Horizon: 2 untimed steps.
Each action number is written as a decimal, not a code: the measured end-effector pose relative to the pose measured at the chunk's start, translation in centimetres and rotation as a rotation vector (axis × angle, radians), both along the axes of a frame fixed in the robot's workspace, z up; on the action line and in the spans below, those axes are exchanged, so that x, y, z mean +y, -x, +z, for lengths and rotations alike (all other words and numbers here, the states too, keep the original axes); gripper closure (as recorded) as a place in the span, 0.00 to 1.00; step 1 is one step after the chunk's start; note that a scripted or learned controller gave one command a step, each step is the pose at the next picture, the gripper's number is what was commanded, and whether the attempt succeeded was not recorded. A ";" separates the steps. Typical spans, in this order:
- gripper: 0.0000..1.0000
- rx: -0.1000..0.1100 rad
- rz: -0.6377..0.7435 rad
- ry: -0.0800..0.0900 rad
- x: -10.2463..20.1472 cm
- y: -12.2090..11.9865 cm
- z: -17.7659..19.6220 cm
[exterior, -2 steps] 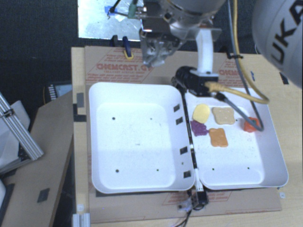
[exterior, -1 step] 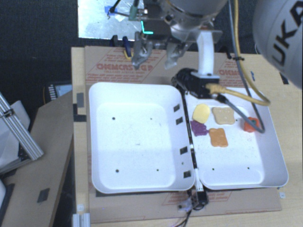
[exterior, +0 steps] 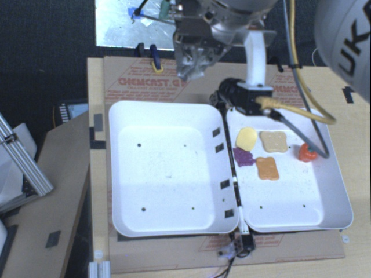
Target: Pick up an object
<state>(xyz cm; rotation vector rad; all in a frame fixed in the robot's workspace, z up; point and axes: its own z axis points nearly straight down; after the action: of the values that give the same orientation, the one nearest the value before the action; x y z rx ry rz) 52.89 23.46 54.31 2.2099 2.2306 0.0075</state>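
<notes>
The big grey arm (exterior: 342,33) fills the top right corner, close to the camera. Its end effector (exterior: 194,62) hangs above the back edge of the table (exterior: 133,80), behind the left bin (exterior: 168,172). I cannot tell if it is spread or pressed together, and I see nothing in it.

The left bin is a shallow white tray with just a few small dark dots on its floor. The right bin (exterior: 290,213) touches it along one side, and small black clips sit along that join.

All the toy foods lie in the right bin, in its back half. A yellow piece (exterior: 247,138) is closest to the left bin. A purple piece (exterior: 243,157) touches it on the front side. A slice of toast (exterior: 273,141) lies past the yellow piece, away from the left bin. An orange-brown piece (exterior: 267,168) lies in front of the toast. An orange-red piece (exterior: 306,152) is farthest from the left bin.
</notes>
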 end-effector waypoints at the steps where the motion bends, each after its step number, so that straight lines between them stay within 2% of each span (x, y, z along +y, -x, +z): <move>1: 1.00 0.002 -0.012 0.001 -6.4 4.3 -0.7; 2: 1.00 0.003 -0.001 0.000 -1.5 4.3 -0.8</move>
<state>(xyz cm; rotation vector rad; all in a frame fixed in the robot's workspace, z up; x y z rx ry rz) 48.58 21.93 53.47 2.2134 2.2310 0.0041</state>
